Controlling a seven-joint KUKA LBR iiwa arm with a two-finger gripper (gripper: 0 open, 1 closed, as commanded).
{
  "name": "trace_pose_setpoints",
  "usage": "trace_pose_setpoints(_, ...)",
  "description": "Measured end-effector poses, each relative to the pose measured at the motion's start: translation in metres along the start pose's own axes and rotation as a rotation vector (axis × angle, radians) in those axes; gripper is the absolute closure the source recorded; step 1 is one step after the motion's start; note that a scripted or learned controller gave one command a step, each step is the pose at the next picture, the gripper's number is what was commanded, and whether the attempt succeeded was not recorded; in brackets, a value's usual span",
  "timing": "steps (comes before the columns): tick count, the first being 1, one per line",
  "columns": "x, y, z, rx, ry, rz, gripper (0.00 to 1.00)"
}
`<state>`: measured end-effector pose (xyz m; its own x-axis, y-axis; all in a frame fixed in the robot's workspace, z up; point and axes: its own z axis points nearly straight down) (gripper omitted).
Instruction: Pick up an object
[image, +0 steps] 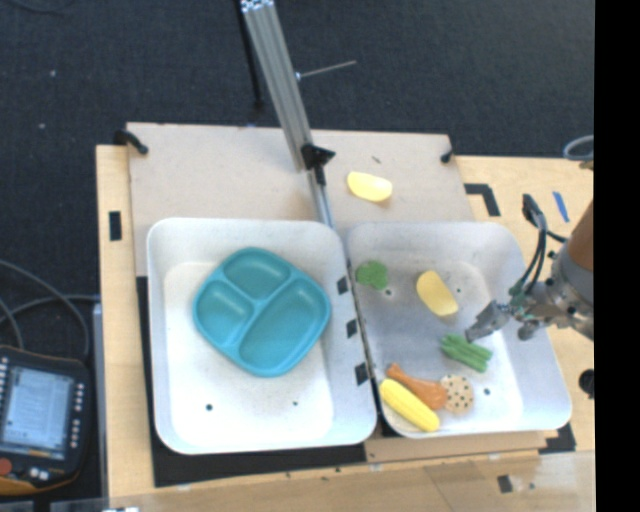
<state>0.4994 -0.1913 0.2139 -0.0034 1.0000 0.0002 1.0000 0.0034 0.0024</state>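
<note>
Lowest in view, a yellow corn cob (408, 404) lies against the right bin's (540, 395) front rim, touching an orange carrot (418, 385) and near a speckled round cookie (457, 393). Leftward, a blue divided plate (262, 310) sits in the left bin (190, 410). Rightward come a green disc (372, 273), a yellow piece (436, 293) and a green bean bunch (466, 351). My claw (500, 318) hovers just above that bunch, fingers parted, gripping nothing. Another yellow piece (369, 186) rests on the bench behind.

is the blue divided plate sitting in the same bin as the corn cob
No, the blue divided plate lies in the left bin, while the corn cob lies in the right bin.
</note>
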Motion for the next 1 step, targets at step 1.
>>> trace_pose_setpoints(1,-0.0001,0.0000,0.0000,0.000,0.000,0.001,0.00)
